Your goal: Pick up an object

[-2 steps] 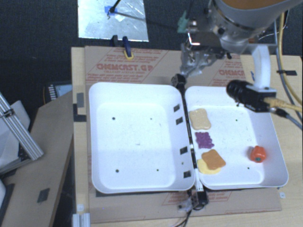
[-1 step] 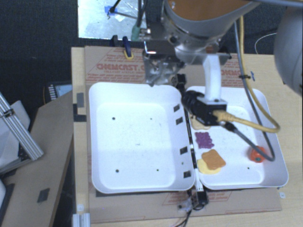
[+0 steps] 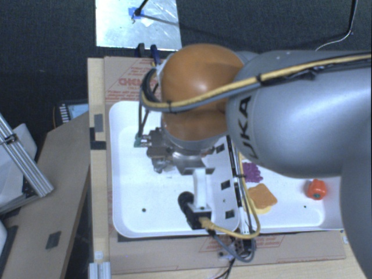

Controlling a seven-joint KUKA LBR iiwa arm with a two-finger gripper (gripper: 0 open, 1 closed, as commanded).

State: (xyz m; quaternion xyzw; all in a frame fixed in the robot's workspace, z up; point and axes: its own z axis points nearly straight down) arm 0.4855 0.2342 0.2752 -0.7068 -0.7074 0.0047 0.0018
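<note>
Arm's orange wrist [image 3: 195, 92] hangs over left bin [image 3: 125, 173], frame centre; cannot tell the claw's state. Candidates at lower right: purple piece [image 3: 251, 171], orange-yellow block [image 3: 261, 196], red-orange object [image 3: 315, 189]. Advice: centre over one isolated item before descending.

The grey arm casing [image 3: 302, 115] looked like smooth, satin metal, and its orange band [image 3: 195, 92] was glossy. At six o'clock the white bin [image 3: 133, 173] seemed smooth plastic on matt brown cardboard [image 3: 125, 80]; at twelve o'clock lay a shiny foil-like sheet [image 3: 136, 16]
</note>
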